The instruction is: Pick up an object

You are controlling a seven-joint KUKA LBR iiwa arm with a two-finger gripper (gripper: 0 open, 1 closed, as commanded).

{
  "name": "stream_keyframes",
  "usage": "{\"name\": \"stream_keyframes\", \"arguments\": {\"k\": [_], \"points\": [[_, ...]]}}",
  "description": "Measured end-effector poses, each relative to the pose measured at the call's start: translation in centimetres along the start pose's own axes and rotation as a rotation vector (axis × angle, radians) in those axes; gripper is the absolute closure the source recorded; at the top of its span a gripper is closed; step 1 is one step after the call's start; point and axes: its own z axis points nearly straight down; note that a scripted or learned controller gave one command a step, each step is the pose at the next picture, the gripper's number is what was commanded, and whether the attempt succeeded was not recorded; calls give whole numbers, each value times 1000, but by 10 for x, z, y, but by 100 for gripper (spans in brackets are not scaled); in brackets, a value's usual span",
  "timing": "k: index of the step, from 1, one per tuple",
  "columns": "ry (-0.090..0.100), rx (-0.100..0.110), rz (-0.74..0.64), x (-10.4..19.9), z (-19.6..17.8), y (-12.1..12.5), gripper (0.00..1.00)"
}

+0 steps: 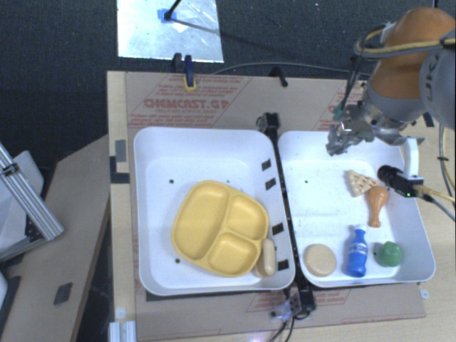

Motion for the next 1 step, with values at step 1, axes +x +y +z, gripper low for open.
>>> {"name": "stream_keyframes", "arguments": {"k": [1], "points": [[0, 2, 0, 0, -37, 2, 100]]}}
